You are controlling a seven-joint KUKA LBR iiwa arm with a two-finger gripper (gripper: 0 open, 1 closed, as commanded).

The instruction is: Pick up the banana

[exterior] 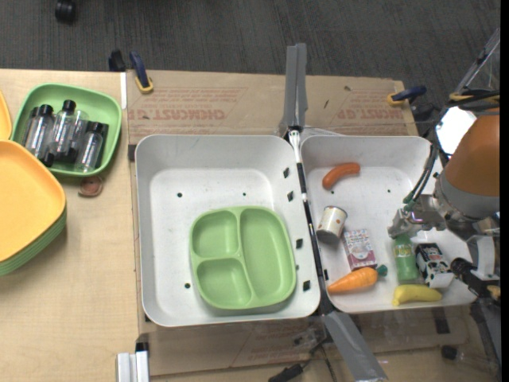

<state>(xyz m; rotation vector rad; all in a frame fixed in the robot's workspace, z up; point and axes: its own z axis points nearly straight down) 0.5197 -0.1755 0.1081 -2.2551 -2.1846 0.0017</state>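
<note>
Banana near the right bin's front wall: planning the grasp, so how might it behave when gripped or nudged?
The banana looks like a smooth, probably stiff toy, so it may slip. Its curve could let it pivot. Lying near the bin wall, it leaves little room.

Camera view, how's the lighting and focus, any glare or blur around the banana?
Camera view: even, soft overhead light, faint shadows inside the right bin; the banana is mildly soft but readable; a bright blown-out patch sits beside the arm; the pincer looks slightly blurred.

The cardboard-covered bench carries two white bins side by side.
</note>
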